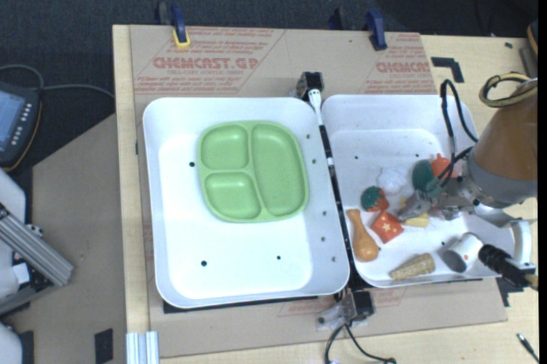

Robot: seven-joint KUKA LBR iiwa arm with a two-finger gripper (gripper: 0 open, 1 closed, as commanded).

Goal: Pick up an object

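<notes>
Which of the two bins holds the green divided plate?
The left bin. The green divided plate lies flat in it, while the right bin holds the small toy items and the gripper.

Arm (pixel 513 157) running off the right edge, gripper (pixel 436 204) fingers blending into the toys, small items beneath it (pixel 416 210) blurring together, too small to identify

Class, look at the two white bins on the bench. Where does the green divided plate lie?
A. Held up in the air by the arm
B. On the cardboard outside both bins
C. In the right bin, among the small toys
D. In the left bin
D: the green divided plate lies flat on the floor of the left bin, while the small toys sit in the right bin near the arm.
</notes>
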